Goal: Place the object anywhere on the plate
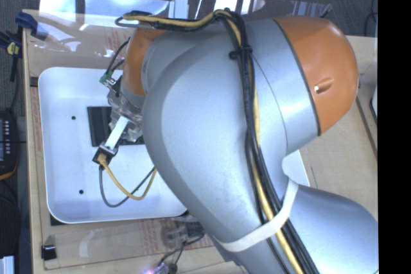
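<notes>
My gripper (126, 125) hangs low over the middle of the left white bin (51, 157), reaching in from the right. The arm's own grey and orange bulk hides most of it. A flat black rectangle (98, 124) lies on the bin floor just left of the gripper, and its right part runs under the gripper. I cannot tell whether the gripper touches or holds it.
The big grey arm (244, 138) with its orange band (321, 74) covers the right half of the view. A clear plastic wall (96, 3) stands behind the left bin. A blue clamp (26, 22) and a black device (6, 138) sit at the far left.
</notes>
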`<move>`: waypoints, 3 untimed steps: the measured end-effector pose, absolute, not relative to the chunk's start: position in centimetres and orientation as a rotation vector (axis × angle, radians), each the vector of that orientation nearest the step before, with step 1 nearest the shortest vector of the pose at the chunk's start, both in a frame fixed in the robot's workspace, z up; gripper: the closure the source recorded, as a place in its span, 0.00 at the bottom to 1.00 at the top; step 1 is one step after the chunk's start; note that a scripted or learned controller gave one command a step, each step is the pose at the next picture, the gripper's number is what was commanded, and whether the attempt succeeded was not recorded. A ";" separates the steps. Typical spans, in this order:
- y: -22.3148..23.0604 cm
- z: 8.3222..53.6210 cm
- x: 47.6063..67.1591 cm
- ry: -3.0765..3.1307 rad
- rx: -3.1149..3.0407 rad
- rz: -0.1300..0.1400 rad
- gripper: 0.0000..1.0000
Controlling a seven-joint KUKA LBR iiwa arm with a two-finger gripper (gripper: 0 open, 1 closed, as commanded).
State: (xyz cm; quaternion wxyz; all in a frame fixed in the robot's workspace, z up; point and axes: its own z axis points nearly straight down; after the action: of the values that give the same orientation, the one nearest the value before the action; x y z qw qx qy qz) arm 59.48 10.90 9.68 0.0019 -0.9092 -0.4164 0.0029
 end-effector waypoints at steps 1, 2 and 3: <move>10.7 13.8 60.0 -0.755 -3.046 0.009 1.00; 16.5 22.4 62.7 -0.824 -3.029 0.001 1.00; 20.5 20.0 63.6 -0.414 -3.113 0.000 1.00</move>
State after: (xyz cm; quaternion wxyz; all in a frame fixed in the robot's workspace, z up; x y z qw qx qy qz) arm 63.63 20.49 20.01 0.0007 -0.9913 -0.1319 0.0000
